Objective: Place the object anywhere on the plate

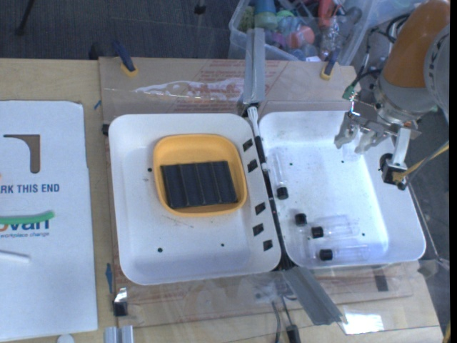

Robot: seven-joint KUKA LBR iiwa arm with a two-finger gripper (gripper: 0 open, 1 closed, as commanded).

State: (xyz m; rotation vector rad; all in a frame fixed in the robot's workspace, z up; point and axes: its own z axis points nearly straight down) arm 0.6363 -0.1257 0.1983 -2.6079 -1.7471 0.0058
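Observation:
A yellow, rounded square plate sits in the left bin. A black ridged rectangular object lies flat on the plate, covering most of its middle. My gripper hangs over the far right part of the right bin, well away from the plate. Its two grey fingers stand a little apart, open, with nothing between them.
Several small clear tubes with black caps lie in the near part of the right bin. A raised divider with black clips separates the bins. A clear box of coloured toys stands behind, and a white printed sheet lies at the left.

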